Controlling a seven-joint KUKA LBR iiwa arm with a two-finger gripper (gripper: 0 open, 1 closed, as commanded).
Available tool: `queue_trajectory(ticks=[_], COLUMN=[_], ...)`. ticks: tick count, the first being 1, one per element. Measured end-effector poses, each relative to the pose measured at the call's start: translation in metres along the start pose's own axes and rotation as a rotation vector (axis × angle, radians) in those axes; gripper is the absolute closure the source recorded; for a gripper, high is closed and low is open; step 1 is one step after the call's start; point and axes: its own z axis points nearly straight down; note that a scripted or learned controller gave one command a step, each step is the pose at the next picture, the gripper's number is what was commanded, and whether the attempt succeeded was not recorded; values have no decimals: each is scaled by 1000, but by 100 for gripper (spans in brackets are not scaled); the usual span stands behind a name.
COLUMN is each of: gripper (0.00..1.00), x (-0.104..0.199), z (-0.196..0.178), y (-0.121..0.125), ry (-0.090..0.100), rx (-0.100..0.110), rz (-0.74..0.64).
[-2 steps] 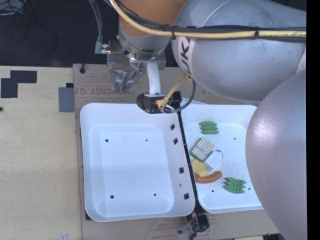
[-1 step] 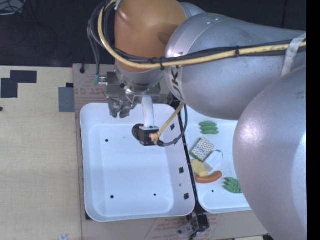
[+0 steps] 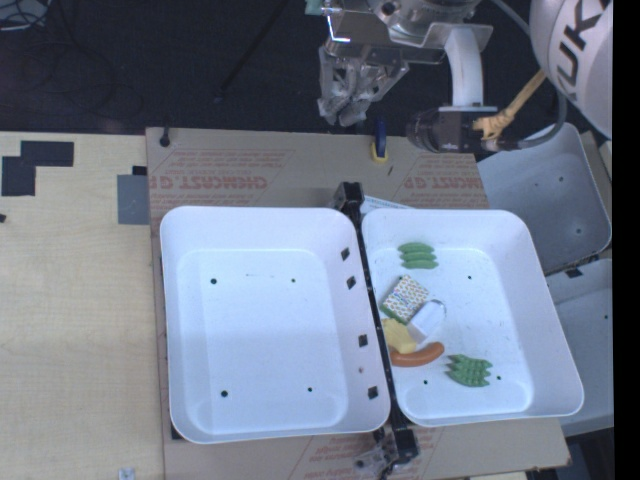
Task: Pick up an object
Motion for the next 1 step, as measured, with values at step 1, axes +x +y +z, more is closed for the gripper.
queue_trajectory(ticks=[1], gripper=[100], x=[50], z=[-6], y=[-9], ry=[-2], rx=[12], rz=[-6])
